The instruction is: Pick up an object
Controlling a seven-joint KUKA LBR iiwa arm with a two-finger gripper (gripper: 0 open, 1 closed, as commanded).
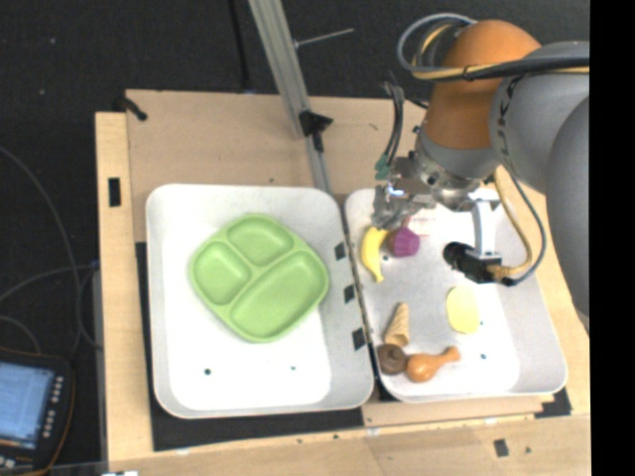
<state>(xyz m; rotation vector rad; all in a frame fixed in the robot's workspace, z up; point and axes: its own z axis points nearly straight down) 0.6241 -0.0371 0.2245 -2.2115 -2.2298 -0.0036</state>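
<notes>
My gripper hangs over the upper left part of the right bin, its tip right above the top end of a yellow banana and beside a small purple object. I cannot make out anything held by it. Lower in the same bin lie a pale yellow lemon-like piece, an ice cream cone, a brown round item and an orange gourd-shaped toy.
The left bin holds a green divided plate. A metal pole slants down to the gap between the bins. The arm's grey body and cables cover the right bin's upper right.
</notes>
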